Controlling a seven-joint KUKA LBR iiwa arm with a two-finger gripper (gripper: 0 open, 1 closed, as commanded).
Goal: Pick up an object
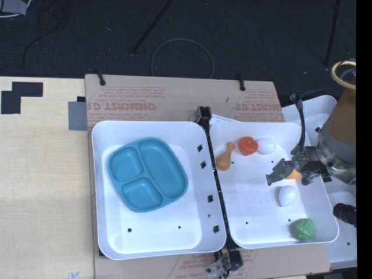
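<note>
Seen from above at a slant, a pale wooden counter [40,173] carries a sheet of brown cardboard [174,100], and on the cardboard two shallow white bins sit side by side, touching along a black clip strip between them.

The left bin [116,237] holds a blue plate [148,173] with three compartments, lying flat toward the bin's upper left.

The right bin [256,225] holds several small things. Near its upper left lies an orange toy drumstick [225,157]. Just right of it is a red ball [247,145], and touching that ball's right side is a white egg [266,146]. A second white egg [287,196] lies lower, near the middle right. A green bumpy ball [303,229] rests in the lower right corner, well apart from the rest.

The grey arm [343,138] enters from the right, with its orange band at the frame's edge. Its dark gripper [289,172] hangs low over the right bin, just above the second white egg. A small orange piece [294,174] shows between the dark fingers, so the gripper seems to be pinching it, though what the piece is cannot be told.
</note>
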